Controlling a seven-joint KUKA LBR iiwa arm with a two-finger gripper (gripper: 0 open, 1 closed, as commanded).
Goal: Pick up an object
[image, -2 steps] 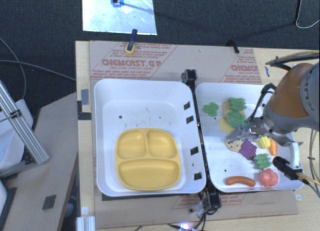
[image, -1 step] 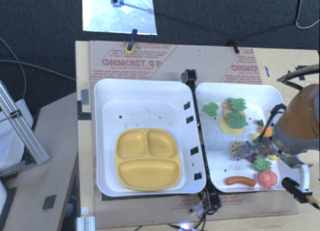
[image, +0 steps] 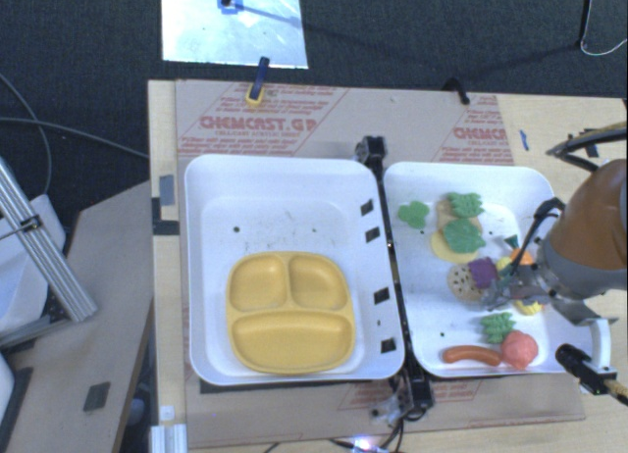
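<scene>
Right bin (image: 535, 181), near edge: red-orange sausage (image: 470, 354) beside a pink-red round fruit (image: 521, 348); a small green leafy piece (image: 497, 325) just behind them.

Mid bin: gripper (image: 500, 294) lowered from the right among the toys, next to a purple piece (image: 482, 271) and a speckled round biscuit (image: 462, 283); whether its fingers are open or closed cannot be told, and nothing is visibly held.

Far part: green leafy pieces (image: 461, 235), one on a yellow disc (image: 444, 245); a smaller green one (image: 414, 213) to the left.

Left bin (image: 206, 186): yellow three-compartment plate (image: 289, 309).

Bench board (image: 334, 108), beyond the bins: red print reading "CHEMCAST GP", repeated at right, partly cut off.
</scene>
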